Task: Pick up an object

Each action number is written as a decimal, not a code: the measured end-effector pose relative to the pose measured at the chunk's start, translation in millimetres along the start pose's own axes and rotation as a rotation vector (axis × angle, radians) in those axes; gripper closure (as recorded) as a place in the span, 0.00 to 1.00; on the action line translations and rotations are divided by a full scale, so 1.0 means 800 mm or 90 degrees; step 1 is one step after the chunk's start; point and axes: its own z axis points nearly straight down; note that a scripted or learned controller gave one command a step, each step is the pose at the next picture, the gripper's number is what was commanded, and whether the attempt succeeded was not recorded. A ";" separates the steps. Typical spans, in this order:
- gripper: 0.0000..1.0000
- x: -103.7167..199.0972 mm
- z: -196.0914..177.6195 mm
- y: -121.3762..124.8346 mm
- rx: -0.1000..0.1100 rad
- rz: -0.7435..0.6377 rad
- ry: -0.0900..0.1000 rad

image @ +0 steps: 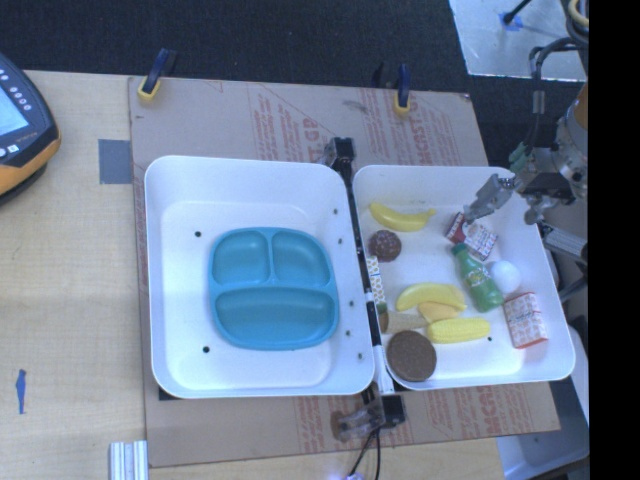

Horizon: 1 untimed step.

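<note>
Right now two shallow white bins sit side by side on a sheet of brown cardboard (pixel 300 118) on the wooden bench (pixel 70 298).

The left white bin (pixel 180 183) holds one thing: a blue plastic plate (pixel 272 288) with three parts. It lies flat in the middle of that bin.

The right white bin (pixel 545 363) holds lots of toy food. A yellow toy banana (pixel 401 216) lies near the top. Just below it, close to the wall between the bins, is a small round brown toy (pixel 384 245). A green toy bottle (pixel 477 277) lies in the middle, with a small white ball (pixel 506 274) touching its right side. A small red and white packet (pixel 474 236) lies just above the bottle. A second yellow banana (pixel 430 295) sits lower down, and a yellow corn-like toy (pixel 459 330) lies under it. A big round brown cookie toy (pixel 411 356) sits in the bottom left corner. A red and white box (pixel 525 320) lies by the right wall.

The grey gripper (pixel 510 196) reaches in from the right, over the top right part of the right bin. One grey finger (pixel 487 197) points down toward the red and white packet. Nothing is seen between the fingers, and I cannot tell if the jaws are open or closed.

A yellow and grey hand controller (pixel 20 123) rests at the left edge of the bench.
</note>
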 end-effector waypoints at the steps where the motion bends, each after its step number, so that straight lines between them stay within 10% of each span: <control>1: 0.00 -0.006 0.154 0.031 0.007 0.000 0.001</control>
